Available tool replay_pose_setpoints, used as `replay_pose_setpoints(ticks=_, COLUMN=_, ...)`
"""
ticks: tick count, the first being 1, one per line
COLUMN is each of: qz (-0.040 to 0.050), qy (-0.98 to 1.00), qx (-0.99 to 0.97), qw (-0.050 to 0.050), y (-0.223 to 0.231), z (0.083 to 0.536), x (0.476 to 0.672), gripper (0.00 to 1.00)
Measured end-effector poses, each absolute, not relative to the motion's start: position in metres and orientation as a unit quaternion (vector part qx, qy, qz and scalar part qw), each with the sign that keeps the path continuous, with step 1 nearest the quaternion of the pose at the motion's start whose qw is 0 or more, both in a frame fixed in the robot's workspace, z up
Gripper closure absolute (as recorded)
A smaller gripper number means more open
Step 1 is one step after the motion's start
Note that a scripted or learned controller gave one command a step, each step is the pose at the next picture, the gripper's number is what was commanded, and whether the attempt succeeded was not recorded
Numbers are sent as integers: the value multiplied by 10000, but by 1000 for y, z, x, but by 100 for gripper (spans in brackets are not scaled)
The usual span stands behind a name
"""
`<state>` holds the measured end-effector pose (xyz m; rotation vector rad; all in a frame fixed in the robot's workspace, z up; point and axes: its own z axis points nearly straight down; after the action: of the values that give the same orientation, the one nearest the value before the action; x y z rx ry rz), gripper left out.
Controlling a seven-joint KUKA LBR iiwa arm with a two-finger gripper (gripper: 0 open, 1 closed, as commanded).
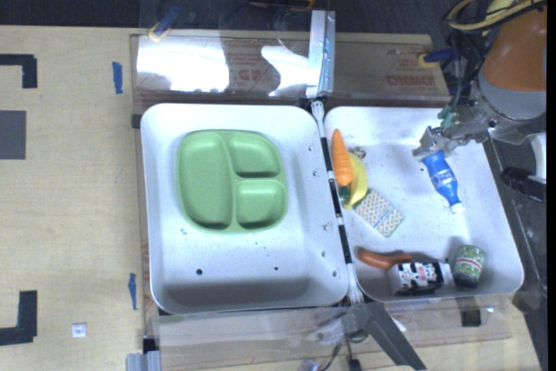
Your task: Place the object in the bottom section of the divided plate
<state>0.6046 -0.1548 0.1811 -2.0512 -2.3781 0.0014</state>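
While gripper point(432, 145) hovers: one bottle point(443, 180) | one carrot point(342, 159) | one plate point(232, 179)

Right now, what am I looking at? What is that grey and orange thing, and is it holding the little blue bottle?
That grey and orange thing is a robot arm, reaching in from the right. One camera looks down at a slant on two white bins. The left bin has a green divided plate in it. The right bin has toys: a carrot lying on a banana, a speckled sponge, a hot dog, a black-and-white carton, a small green can and a blue bottle. The robot's hand is right at the bottle's top end. I cannot tell if it is gripping the bottle or just touching it.
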Motion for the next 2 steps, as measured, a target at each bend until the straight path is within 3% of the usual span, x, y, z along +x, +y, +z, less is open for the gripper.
replay_pose_setpoints(ticks=1, qz=1, qy=-7940, qx=-6079, qw=-2, y=-102, z=236, x=617, gripper=100)
replay_pose_setpoints(ticks=2, qz=4, qy=-7822, qx=-6230, qw=0, y=-42, z=238, x=666, gripper=100)
